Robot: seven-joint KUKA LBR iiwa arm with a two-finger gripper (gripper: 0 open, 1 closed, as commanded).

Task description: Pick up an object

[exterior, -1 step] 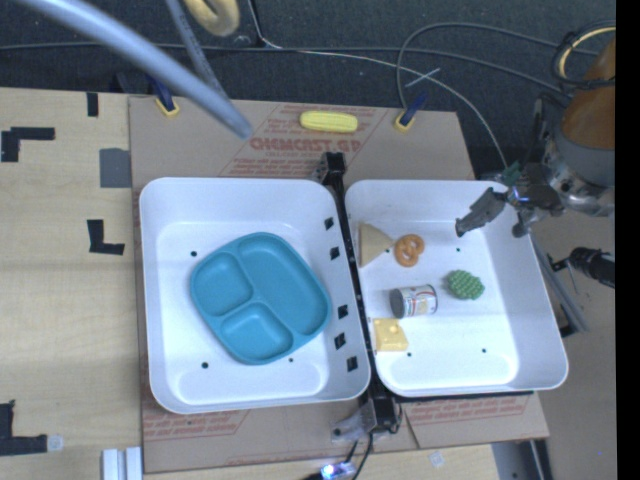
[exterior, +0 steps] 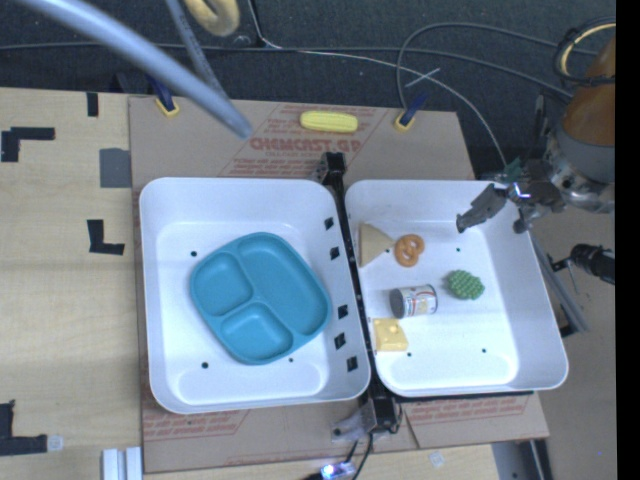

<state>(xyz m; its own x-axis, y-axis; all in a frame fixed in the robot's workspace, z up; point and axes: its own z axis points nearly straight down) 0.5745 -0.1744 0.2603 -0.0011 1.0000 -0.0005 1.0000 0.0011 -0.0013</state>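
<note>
Tool (exterior: 497,212) spread open, empty, over right bin (exterior: 520,298), cardboard sheet (exterior: 290,148) beneath, wooden bench (exterior: 60,298)

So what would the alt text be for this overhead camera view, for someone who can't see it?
A robot gripper, open and holding nothing, hangs over the right bin's upper right corner; that bin holds a pretzel, small can, green lump and two yellowish pieces. The left bin holds a blue divided plate.

Single fixed camera above bench, slanted down on both bins (exterior: 150,298).
</note>
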